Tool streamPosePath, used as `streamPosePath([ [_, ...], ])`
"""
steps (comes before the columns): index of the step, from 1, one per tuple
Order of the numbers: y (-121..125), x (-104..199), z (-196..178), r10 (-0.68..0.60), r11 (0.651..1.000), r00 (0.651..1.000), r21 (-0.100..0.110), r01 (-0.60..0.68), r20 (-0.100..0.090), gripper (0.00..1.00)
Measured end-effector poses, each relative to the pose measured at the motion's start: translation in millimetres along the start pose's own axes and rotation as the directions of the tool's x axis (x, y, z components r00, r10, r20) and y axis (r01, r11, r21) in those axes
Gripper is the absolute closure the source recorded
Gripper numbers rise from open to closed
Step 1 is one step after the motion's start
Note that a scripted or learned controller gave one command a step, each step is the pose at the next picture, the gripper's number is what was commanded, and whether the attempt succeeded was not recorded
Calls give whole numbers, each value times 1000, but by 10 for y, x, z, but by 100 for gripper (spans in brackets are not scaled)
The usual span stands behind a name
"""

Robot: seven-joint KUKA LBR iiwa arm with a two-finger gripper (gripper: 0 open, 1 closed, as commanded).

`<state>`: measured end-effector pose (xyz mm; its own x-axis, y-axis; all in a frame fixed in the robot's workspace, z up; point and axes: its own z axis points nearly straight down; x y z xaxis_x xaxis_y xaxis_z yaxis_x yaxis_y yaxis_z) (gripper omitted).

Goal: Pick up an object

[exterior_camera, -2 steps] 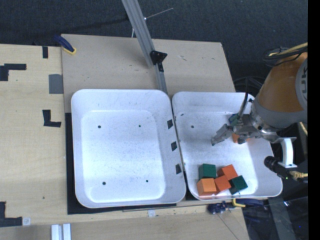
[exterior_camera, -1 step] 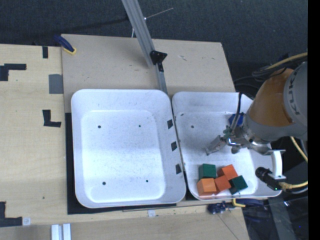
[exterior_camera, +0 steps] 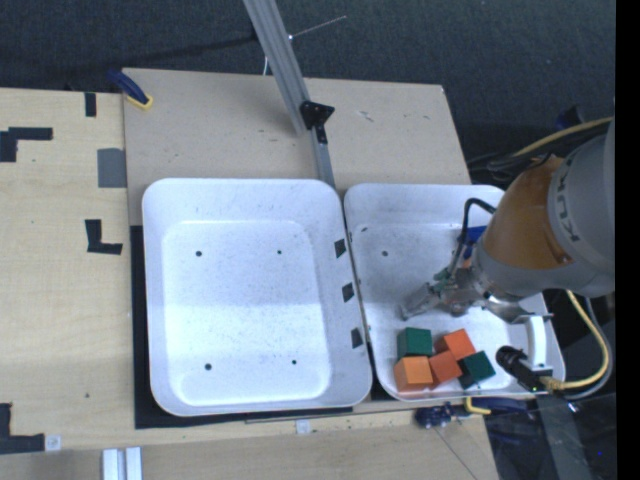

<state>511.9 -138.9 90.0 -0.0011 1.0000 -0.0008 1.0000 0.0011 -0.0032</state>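
Several small blocks lie bunched in the near corner of the right bin (exterior_camera: 400,218): a green block (exterior_camera: 415,343), an orange block (exterior_camera: 412,371), a second orange block (exterior_camera: 458,344), a red-orange one (exterior_camera: 445,368) and a dark green block (exterior_camera: 478,367). My gripper (exterior_camera: 428,296) reaches in from the right and hangs low in that bin, just above and behind the green block. I see nothing held in it. The grey arm with its orange band (exterior_camera: 530,230) covers the bin's right side.
The left bin (exterior_camera: 240,198) sits beside the right one, sharing a raised rim. A slanted metal pole (exterior_camera: 280,48) crosses the bench behind the bins. Cables (exterior_camera: 590,328) run along the right bin's outer edge.
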Motion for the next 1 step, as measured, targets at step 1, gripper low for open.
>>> streamPosePath([
  [1, 0, 10, -109, -1, 1000, 1000, 1, 1, -3, 100],
])
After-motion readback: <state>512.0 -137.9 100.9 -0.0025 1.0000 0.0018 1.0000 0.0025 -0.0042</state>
